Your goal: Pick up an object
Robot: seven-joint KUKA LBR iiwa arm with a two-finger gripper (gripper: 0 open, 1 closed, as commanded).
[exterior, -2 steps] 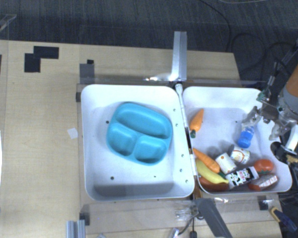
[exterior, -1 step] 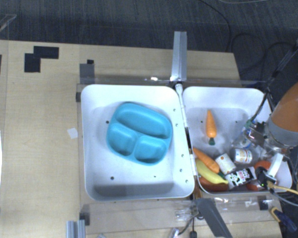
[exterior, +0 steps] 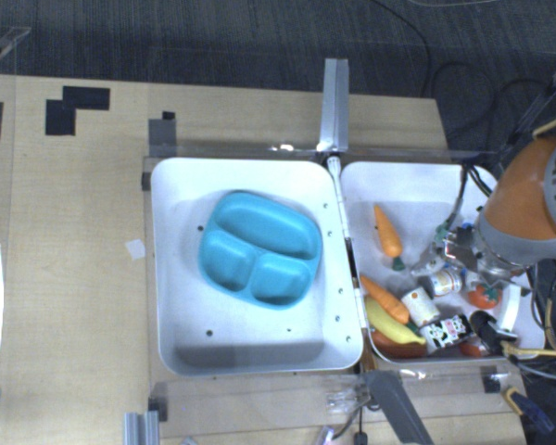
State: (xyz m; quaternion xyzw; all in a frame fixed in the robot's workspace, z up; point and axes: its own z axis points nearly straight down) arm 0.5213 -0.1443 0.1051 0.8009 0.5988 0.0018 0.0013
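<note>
Right bin (exterior: 417, 176): holds the pickable things, all crowded in lower half. Carrot (exterior: 386, 231) lying alone upper-left in this bin, well apart from the rest, so prob. the easiest target. Lower down, second orange piece (exterior: 385, 297) touching a banana (exterior: 390, 324), both against the bin's left wall; beside them a small white bottle-like thing (exterior: 420, 304) and a dark packet w/ white marks (exterior: 450, 328), then something red (exterior: 484, 295) partly hidden under the wrist. Gripper (exterior: 442, 265) low inside the bin, just beside the white piece, near the carrot's lower tip; state of gripper not readable from here, too much metal and cable in one blur, so cannot tell, and nothing seen held. Orange band (exterior: 524, 193) of arm above, at right edge. Left bin (exterior: 167, 276) w/ a blue divided tray (exterior: 259, 248) only, not needed. For doing the step well, judging: choose one isolated item, not the pile; center over its narrow width, align across the long axis, descend straight, avoid the bin wall, close only when item sits between, then lift slow and check it comes up.
</note>
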